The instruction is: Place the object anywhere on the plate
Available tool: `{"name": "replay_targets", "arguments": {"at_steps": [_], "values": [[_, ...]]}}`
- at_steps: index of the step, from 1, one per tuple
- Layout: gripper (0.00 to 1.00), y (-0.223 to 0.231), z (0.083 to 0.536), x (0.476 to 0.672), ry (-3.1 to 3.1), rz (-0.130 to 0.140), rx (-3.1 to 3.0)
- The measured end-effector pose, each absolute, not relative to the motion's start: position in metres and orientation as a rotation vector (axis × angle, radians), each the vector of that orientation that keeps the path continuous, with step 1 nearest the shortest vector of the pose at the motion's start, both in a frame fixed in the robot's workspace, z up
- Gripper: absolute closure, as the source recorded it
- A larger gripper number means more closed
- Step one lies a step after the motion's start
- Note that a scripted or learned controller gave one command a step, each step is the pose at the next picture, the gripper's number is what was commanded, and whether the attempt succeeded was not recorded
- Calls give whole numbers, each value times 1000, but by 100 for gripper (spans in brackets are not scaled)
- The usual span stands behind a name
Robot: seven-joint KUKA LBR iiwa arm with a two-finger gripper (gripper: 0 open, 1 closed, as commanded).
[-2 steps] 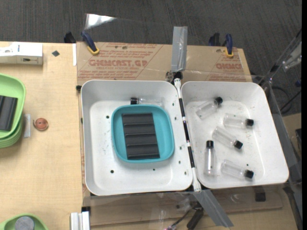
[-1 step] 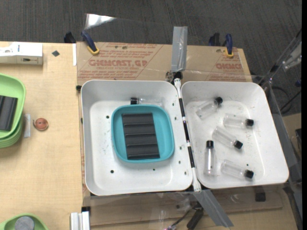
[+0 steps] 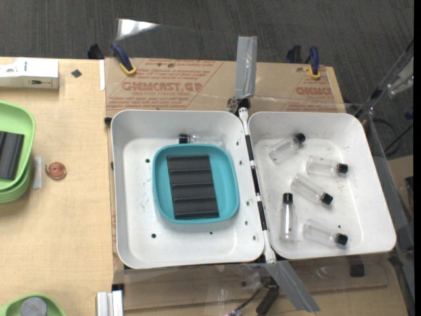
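A teal square plate (image 3: 228, 180) lies in the middle of the left white bin (image 3: 131, 236). A black ribbed pad (image 3: 193, 186) covers the plate's centre. One clear vial with a black cap (image 3: 195, 139) lies in the left bin, just beyond the plate's far edge. Several more clear vials with black caps are scattered in the right bin (image 3: 368, 176), among them one near the far side (image 3: 288, 147), one upright-looking near the divider (image 3: 287, 216) and one at the near right (image 3: 323, 232).
Cardboard (image 3: 171, 84) held by blue clamps (image 3: 122, 56) lies under the bins' far side. On the wooden bench to the left are a green tray (image 3: 23, 143), a small round copper piece (image 3: 56, 170) and a white box (image 3: 27, 74).
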State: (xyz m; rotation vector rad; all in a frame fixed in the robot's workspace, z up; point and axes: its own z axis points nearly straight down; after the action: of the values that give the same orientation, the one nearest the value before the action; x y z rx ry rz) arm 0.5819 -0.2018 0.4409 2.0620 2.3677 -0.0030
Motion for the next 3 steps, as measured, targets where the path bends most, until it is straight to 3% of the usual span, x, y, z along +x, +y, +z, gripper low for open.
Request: {"name": "replay_targets", "arguments": {"at_steps": [3], "values": [[0,-202,441,582,2368,-3,2062]]}}
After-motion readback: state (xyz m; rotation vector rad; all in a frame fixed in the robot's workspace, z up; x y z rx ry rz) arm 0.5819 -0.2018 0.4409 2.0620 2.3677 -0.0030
